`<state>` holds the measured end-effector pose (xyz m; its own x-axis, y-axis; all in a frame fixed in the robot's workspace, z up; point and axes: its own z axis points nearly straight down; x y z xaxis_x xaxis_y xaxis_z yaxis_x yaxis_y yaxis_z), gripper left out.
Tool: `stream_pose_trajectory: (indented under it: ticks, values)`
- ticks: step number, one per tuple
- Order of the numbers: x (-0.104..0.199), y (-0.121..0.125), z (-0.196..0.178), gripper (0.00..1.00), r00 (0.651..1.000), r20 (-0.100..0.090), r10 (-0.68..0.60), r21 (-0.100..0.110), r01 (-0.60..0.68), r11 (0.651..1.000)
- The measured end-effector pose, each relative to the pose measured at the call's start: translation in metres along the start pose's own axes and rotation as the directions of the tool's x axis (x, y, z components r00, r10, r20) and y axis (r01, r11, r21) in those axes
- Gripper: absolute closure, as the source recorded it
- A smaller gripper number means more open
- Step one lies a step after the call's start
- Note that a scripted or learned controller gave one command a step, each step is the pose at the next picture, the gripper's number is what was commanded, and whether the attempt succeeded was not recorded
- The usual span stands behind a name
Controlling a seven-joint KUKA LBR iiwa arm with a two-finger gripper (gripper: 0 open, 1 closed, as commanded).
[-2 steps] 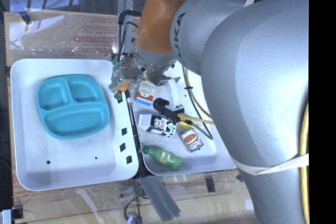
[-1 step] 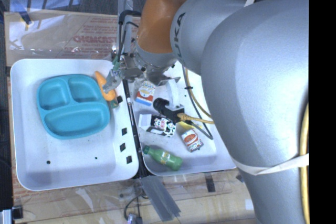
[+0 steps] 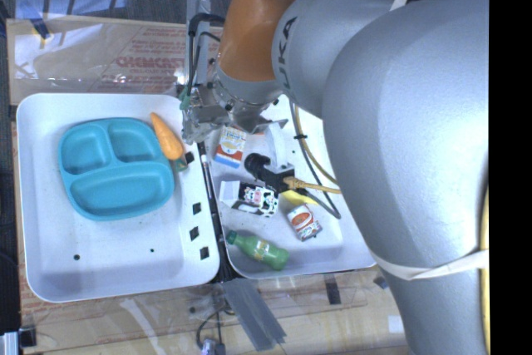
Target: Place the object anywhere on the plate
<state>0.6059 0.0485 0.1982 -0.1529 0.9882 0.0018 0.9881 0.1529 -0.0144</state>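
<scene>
Fingers (image 3: 193,122) above the bin divider — their spread cannot be made out; carrot (image 3: 167,136) just left, touching blue plate (image 3: 116,167).

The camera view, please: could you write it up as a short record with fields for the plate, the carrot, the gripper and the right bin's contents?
plate: blue divided plate lying flat in the left bin
carrot: orange toy carrot beside the plate's upper right edge, near the wall between the bins
gripper: gripper above the divide between the bins, next to the carrot; finger state unclear
right bin: green bottle, small can, carton, black-and-white box
task status: carrot not yet clearly on the plate
</scene>
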Motion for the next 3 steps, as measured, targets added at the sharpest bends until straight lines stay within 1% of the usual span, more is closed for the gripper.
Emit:
stream_pose_trajectory:
  ticks: [1,2,3]
  values:
    - [0.060,0.059,-0.017,1.00,0.985,0.004,-0.172,-0.010,0.172,0.985]
    - [0.083,0.062,-0.110,1.00,0.955,0.006,-0.296,-0.011,0.296,0.955]
    - [0.122,0.068,-0.117,1.00,0.931,0.007,-0.366,-0.012,0.366,0.930]
